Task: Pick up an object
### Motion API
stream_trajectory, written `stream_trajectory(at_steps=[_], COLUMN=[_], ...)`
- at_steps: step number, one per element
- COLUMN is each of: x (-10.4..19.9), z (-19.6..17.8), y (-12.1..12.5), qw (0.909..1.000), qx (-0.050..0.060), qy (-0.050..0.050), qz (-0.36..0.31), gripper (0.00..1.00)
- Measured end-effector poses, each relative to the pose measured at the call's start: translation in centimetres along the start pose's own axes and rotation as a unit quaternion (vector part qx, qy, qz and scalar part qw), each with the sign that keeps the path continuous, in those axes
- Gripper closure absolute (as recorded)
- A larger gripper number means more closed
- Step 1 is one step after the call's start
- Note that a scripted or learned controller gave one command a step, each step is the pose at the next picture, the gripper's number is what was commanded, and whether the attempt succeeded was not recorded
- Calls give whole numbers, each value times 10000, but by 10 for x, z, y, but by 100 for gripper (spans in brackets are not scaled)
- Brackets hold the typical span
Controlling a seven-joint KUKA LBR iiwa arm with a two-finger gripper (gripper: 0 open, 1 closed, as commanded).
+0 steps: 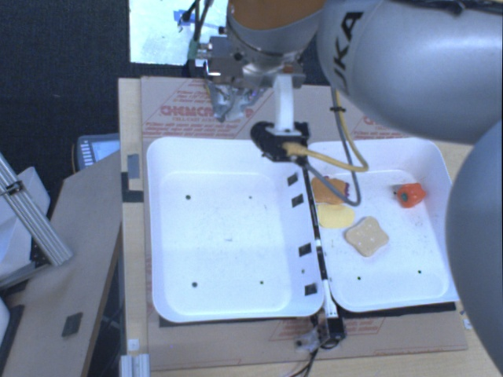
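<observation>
— Where's your claw (229, 108)?

— Above the far edge of the left bin (169, 234), over the cardboard (177, 108). I see nothing in it, and I cannot tell its state.

— And the objects?

— All to its right and nearer me, in the right bin (428, 289): a tan biscuit-like piece (366, 236), a yellow disc (336, 216) touching an orange piece (330, 188), and a red item (409, 195).

1. Red printed lettering, reading roughly "CHEMC", runs along the far edge of the cardboard sheet (177, 108) beneath the bins; the rest is cut off by the arm.
2. Black letters "KA" stand on the grey arm (409, 45) casing.
</observation>
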State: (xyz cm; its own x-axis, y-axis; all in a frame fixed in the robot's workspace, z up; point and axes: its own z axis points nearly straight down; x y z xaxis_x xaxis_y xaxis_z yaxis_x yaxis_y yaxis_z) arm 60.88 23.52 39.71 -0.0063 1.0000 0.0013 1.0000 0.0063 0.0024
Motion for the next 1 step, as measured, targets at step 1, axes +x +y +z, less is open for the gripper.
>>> stream_trajectory(at_steps=[1], x=[-1], z=[-148], y=[4], qw=[10000], qx=[-79], qy=[27], qz=[-4], gripper=[100])
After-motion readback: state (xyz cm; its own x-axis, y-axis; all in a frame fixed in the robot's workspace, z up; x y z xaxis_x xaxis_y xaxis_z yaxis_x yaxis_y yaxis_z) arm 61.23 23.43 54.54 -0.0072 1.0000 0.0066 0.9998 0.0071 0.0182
